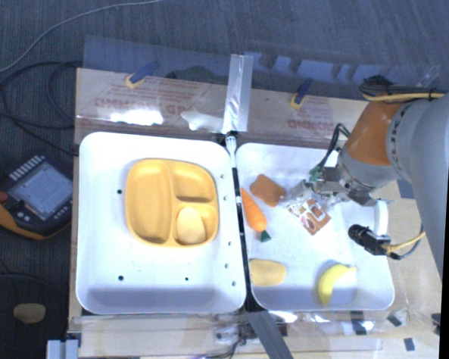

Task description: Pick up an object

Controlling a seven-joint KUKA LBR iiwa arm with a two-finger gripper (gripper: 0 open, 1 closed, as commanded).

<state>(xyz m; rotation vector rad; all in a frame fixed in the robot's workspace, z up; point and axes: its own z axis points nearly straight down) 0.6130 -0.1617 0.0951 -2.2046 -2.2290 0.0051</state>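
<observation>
In right shallow white bin (369, 298), I see hand (320, 190) low over small brown-and-white crinkled packet (312, 216), beside flat brown biscuit-like piece (268, 189). Cannot tell hand's opening or any hold. Orange plastic carrot (254, 210) near divider; yellow plastic banana (333, 282) at front.

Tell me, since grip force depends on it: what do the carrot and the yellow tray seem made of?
The carrot looks like smooth moulded plastic: uniform orange with a green tip. The yellow tray looks like hard, slightly glossy plastic, with soft highlights along its dividers. Neither is certain.
</observation>
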